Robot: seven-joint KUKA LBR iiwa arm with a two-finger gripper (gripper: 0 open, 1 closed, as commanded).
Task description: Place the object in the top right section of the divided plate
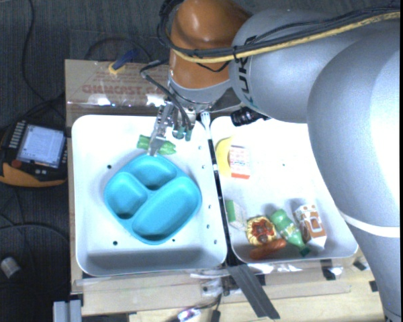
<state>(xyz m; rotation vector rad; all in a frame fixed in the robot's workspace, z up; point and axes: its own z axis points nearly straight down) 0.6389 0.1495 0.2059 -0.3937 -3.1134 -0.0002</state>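
We see the pincer gripping a green object just above the plate. We judge the placing step underway; next, lower into the top right section and let go.

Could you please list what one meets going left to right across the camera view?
Handheld screen → blue plate → banana → pizza toy → carton.
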